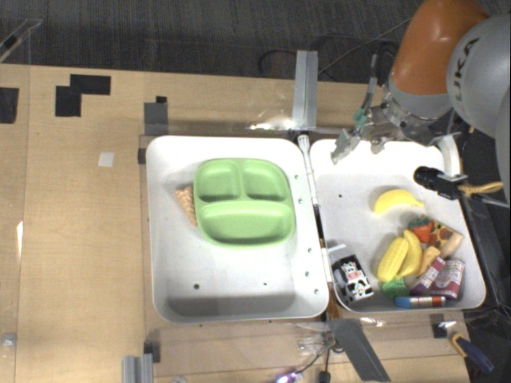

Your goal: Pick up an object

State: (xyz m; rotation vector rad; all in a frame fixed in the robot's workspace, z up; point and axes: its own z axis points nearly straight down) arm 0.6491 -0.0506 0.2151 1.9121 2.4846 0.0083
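You look down on a light wooden bench top [72, 238] that takes most of the view. Behind its far edge you see a dark grey carpet floor [200, 14] with fine ribs. On the wood at the far left there are some flat black square marks [80, 94], and near them one small pale square patch [106, 159]. A short grey metal post [306, 86] stands upright at the far edge of the bench. The light is even and soft, and shadows are weak.

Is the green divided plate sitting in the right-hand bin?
No, the green plate lies in the left bin.
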